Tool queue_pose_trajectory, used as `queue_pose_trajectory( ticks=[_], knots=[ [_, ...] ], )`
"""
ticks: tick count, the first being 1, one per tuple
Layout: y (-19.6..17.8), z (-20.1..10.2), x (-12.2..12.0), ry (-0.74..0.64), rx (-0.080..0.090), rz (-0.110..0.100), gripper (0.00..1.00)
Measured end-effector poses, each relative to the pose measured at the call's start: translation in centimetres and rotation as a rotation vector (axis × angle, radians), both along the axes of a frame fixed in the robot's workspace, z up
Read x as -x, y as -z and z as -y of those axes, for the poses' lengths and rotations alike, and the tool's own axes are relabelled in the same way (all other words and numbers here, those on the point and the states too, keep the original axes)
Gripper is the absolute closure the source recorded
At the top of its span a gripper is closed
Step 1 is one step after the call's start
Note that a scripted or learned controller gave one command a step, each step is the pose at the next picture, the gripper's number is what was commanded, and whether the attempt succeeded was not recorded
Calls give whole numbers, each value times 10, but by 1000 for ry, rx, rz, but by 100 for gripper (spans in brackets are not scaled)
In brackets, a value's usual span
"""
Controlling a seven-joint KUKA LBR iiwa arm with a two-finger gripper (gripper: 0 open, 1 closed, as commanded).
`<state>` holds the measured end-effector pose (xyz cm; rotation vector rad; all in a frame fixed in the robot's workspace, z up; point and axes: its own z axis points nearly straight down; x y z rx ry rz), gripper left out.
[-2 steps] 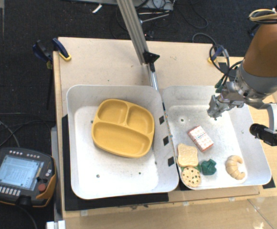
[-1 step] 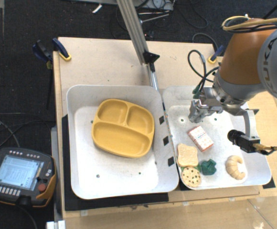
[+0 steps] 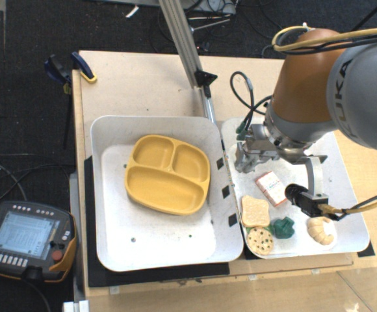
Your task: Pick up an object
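We see a light tan counter [image 3: 143, 86] carrying two shallow white bins side by side. The left bin [image 3: 107, 194] rests on a black mat [image 3: 91, 239] that shows along its left and lower edges. The right bin [image 3: 344, 197] sits just beside it, their inner rims touching or nearly so. A silver metal post [image 3: 182, 34] rises at a slant from a black bracket [image 3: 205, 80] at the counter's far edge, near the gap between the bins. At the counter's far left corner we note a clamp with blue and yellow handles [image 3: 78, 67].
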<state>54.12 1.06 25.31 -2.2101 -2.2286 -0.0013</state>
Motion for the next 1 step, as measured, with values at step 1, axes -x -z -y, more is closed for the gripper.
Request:
queue_pose_trajectory(
  ticks=[1],
  knots=[
    [17,-55,18,0,1,-2,100]
  ],
)
